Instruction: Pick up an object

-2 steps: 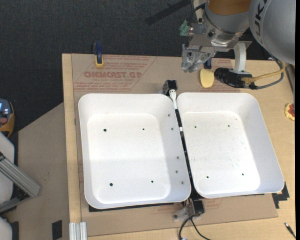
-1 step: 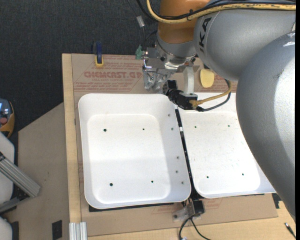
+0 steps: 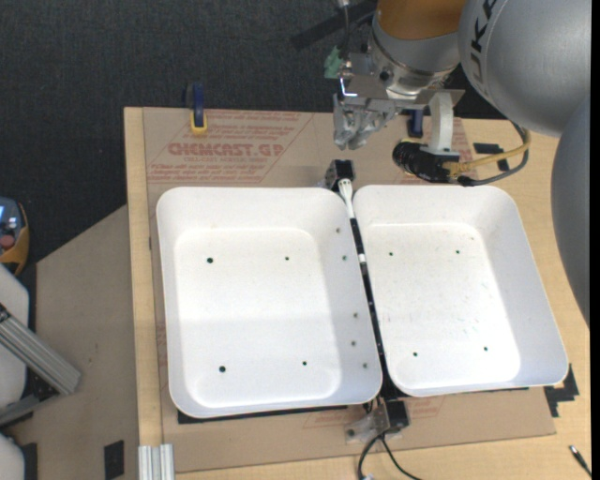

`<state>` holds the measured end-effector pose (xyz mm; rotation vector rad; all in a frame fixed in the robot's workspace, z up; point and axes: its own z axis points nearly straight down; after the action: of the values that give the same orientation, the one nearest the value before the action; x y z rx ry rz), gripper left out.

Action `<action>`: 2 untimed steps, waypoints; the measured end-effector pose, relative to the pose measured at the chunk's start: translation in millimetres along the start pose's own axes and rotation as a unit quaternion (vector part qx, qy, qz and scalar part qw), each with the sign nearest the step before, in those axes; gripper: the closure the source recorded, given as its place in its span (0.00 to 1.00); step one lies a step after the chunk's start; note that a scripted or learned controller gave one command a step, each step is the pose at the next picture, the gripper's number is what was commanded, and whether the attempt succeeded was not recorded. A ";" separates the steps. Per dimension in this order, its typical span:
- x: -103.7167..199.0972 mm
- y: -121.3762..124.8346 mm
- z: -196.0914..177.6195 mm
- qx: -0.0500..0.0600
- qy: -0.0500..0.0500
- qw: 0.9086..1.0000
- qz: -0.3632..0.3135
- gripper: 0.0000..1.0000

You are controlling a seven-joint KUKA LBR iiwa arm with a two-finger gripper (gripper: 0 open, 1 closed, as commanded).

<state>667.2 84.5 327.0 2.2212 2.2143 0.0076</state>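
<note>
Gripper (image 3: 353,131): hangs above the board (image 3: 234,150), just behind the back rims of the two bins and near the seam between them.
Gripper state: cannot be told from this angle, neither how far open it is nor whether it has hold of anything; the tip is a small grey blur against the board.
Arm (image 3: 525,56): enters from the right, with the orange band (image 3: 417,19) right above the wrist.
Object: where it lies cannot be told; nothing that can be named as a pick target can be made out.
Left bin (image 3: 173,281): white floor with four small dark dots, which look like marks or holes in the plastic and not loose items.
Right bin (image 3: 539,309): white floor with similar dots and a faint speckle, too fine to identify.
Clip (image 3: 340,173): black, sits at the back of the seam, just below the gripper; it looks like a fixture, not a target.
Handling: a judgement only, since shallow bins like these suit small, light pieces; stiffness, slip and fragility cannot be judged.
Where to hold: open question; for a small piece, a grasp across its narrowest span, near the middle, would probably be safest.
Risk: closing on a rim or the clip in place of a real item.
</note>
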 end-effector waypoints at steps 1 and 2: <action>40.4 -2.0 53.1 0.006 0.000 1.000 -0.003 1.00; 148.3 -26.5 58.9 0.004 0.002 1.000 -0.007 1.00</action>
<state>641.6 232.8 267.9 2.2114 2.2370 0.0034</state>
